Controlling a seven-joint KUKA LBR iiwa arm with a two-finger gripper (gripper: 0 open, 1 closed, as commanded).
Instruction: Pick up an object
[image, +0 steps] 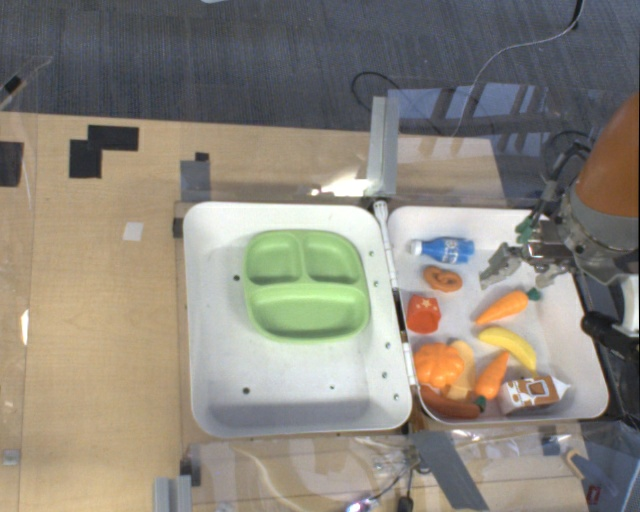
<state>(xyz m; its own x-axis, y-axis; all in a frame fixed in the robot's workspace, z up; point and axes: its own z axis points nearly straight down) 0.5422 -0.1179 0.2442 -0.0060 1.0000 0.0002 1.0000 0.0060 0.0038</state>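
Nearest the camera, along the front wall of the right-hand white bin (590, 400), we see a small brown-and-white printed carton (528, 393), and toward the divider from it a short orange carrot (490, 374), a dark red sausage-shaped piece (452, 406) and a round orange pumpkin-like toy (442, 364). Further into that bin from the carton lie a yellow plastic banana (509, 346), a longer orange carrot with a green tip (502, 306), a red pepper-shaped block (423, 314), a brown glazed bun (443, 279) and, at the far wall, a blue-and-white bottle on its side (443, 249). Across the divider, the left-hand white bin (215, 390) holds a green three-compartment plastic tray (303, 283). Both bins sit on the pale wooden worktop (90, 330).

The metal fingers (497, 266) of the grey arm's two-finger gripper (518, 262) stand spread apart with nothing between them, poised just beyond the longer carrot, on its far side from the carton.

We judge the step in hand to be the approach: no object is lifted yet. The longer carrot looks the likeliest target. The next move calls for coming down with the fingers straddling its narrow width, clear of the banana just beside it, then closing before lifting.
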